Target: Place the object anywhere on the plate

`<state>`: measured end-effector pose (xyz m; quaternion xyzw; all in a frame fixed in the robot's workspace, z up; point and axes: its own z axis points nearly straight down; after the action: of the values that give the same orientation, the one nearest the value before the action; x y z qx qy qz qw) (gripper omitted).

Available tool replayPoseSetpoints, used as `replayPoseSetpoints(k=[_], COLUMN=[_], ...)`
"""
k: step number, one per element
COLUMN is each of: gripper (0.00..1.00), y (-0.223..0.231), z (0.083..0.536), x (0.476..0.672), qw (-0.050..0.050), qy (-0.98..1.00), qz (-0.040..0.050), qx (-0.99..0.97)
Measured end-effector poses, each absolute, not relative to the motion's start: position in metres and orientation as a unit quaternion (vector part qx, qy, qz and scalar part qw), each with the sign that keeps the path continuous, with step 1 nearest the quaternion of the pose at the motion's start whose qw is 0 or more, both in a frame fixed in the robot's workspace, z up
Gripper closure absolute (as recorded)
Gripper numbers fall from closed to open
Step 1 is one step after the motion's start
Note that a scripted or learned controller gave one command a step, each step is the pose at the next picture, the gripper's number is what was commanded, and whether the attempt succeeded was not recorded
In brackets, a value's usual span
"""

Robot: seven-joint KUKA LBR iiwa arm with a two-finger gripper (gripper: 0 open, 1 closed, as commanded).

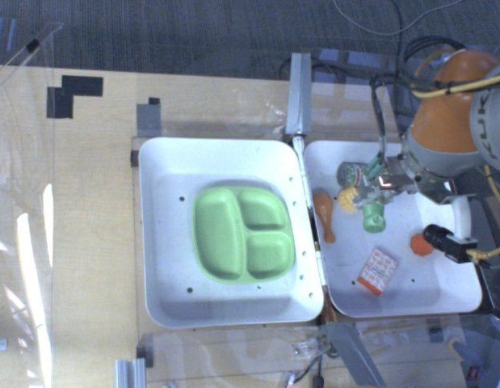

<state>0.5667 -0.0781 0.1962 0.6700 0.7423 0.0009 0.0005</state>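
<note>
A light green plate [241,233] with three compartments lies in the left bin [165,217]. The arm reaches in from the right, and my gripper [368,183] hangs over the upper middle of the right bin [443,293]. Right below and beside it are a green cylinder [373,217] and a small yellow object [346,200]. I cannot make out whether either of them is in the gripper. An orange carrot-shaped object [324,215] lies along the right bin's left wall.
A small red and white box [377,270] lies near the right bin's front. An orange-red ball [420,245] sits at its right, next to a black cable fitting [445,242]. A metal divider post [298,95] stands between the bins at the back.
</note>
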Motion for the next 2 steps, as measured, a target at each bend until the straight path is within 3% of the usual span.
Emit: replayPoseSetpoints(k=[2], gripper=[1.0], y=[0.048], z=[0.213], x=[0.576], qw=[0.0], qy=[0.754], qz=[-0.0002], qx=[0.656])
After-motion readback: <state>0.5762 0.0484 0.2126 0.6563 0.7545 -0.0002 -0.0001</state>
